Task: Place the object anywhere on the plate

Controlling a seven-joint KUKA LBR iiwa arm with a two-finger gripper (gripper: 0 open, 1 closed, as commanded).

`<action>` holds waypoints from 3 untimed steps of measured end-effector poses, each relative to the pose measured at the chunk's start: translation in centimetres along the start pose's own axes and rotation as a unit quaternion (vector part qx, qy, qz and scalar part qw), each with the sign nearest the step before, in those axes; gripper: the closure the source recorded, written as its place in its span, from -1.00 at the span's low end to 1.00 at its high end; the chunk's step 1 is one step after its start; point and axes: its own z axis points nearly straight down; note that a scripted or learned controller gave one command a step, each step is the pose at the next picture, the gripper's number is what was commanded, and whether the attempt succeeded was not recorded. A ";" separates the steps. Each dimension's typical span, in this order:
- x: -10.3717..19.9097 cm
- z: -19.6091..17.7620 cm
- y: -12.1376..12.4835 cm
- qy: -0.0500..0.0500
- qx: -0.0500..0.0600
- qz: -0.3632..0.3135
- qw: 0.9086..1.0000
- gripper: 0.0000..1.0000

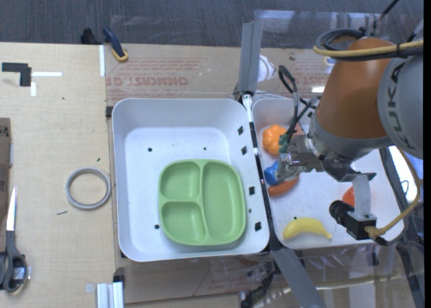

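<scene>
i count two white bins on the counter [54, 131], a left bin [128, 185] and a right bin [316, 199]. one green plate [202, 202] with three compartments. one yellow banana [307, 230]. one orange fruit [273, 138]. one blue item [271, 174] and one orange-red piece [284, 186] under it, though i can't tell if they are separate things. one grey ring [88, 187]. one pair of scissors [12, 259]. one blue-and-yellow clamp [116, 45]. one arm [363, 98].

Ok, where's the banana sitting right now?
The banana lies in the right bin, near its front edge, just below the gripper and right of the green plate in the left bin.
</scene>
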 end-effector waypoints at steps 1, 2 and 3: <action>5.4 -0.6 -0.1 0.000 0.001 0.000 1.000 1.00; 7.4 -0.9 -0.1 -0.001 0.001 0.000 1.000 1.00; 4.2 1.6 6.6 -0.001 0.001 0.003 1.000 1.00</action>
